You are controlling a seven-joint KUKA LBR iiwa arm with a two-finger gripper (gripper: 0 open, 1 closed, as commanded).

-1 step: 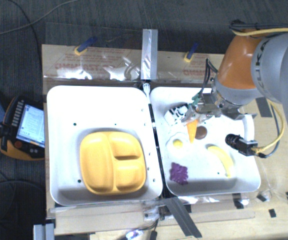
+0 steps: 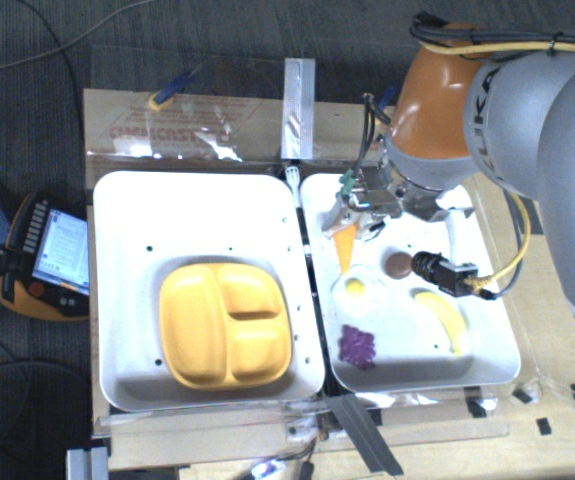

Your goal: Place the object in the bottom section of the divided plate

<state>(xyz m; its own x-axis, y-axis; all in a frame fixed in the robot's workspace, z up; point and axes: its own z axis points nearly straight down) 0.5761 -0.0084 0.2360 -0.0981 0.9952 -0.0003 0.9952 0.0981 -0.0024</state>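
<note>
A yellow divided plate [image 2: 225, 323] lies in the left bin [image 2: 127, 228], its sections holding nothing. In the right bin [image 2: 487, 353] lie an orange carrot piece [image 2: 344, 244], a fried egg [image 2: 355, 289], a brown round piece [image 2: 397, 265], a banana [image 2: 443, 318] and purple grapes [image 2: 357, 346]. My gripper [image 2: 360, 208] hangs over the upper left of the right bin, just above the wide end of the carrot piece. Whether it touches the carrot cannot be seen.
A black cable fitting [image 2: 445, 271] on a yellow cable lies over the right bin beside the brown piece. The arm's orange band [image 2: 437, 98] covers that bin's far corner. A handheld pendant [image 2: 42, 258] sits left of the bench.
</note>
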